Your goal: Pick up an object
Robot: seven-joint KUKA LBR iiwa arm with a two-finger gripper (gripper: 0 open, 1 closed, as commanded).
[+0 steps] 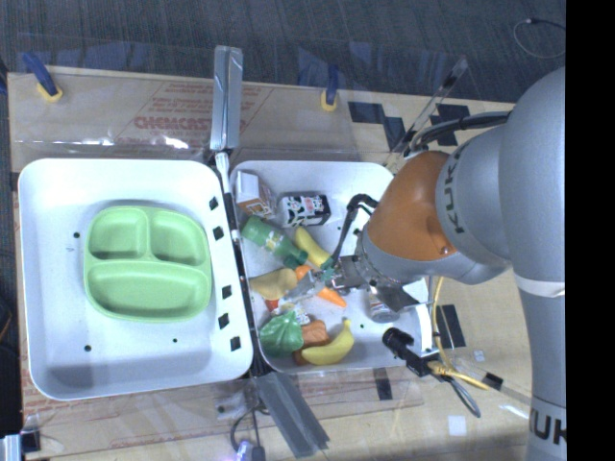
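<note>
My gripper reaches down into the middle of the right bin, under the orange-banded wrist. It sits low among a heap of toy food. A yellow banana and a green bottle lie just left of it and above it. An orange carrot lies right below it, and a pale yellow fruit to its left. The view does not tell whether anything is held.
Near the bin's front lie a green vegetable, a second banana and a metal can. A cow-patterned carton and a small box sit at its back. The left bin holds a green sectioned plate.
</note>
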